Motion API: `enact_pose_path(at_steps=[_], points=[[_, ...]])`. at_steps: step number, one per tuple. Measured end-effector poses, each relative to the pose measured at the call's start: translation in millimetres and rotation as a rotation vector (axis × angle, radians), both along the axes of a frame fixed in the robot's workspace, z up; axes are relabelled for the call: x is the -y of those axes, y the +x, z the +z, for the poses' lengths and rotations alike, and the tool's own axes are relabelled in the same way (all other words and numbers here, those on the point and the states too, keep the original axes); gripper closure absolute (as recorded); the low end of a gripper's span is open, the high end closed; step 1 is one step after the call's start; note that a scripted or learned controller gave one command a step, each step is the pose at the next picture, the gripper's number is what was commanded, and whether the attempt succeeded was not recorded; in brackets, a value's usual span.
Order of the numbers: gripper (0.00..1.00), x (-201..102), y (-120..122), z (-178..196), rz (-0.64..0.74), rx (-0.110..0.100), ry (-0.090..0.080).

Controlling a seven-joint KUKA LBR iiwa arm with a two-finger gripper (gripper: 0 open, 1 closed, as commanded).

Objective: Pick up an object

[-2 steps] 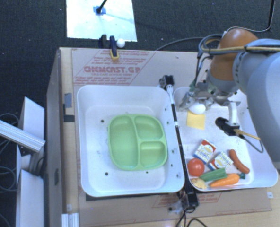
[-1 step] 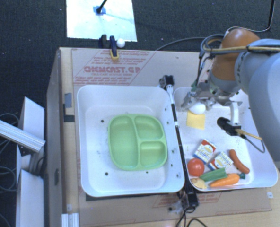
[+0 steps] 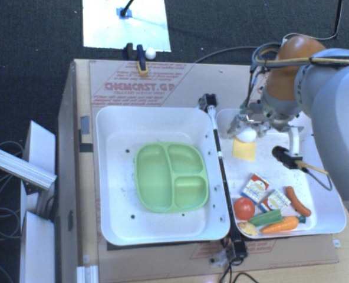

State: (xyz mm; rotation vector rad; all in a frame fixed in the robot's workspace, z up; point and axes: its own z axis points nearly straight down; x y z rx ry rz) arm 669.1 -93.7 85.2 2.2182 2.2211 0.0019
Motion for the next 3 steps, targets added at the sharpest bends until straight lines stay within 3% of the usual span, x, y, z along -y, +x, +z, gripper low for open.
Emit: enact_pose_path(at_steps=[1, 2, 3], points=[[0.0, -6, -65, -1, 0.0, -0.001, 0.0], [1.0, -7, -64, 10, 0.001, 0.001, 0.0], [0.0, -7, -64, 10, 0.001, 0.001, 0.0]])
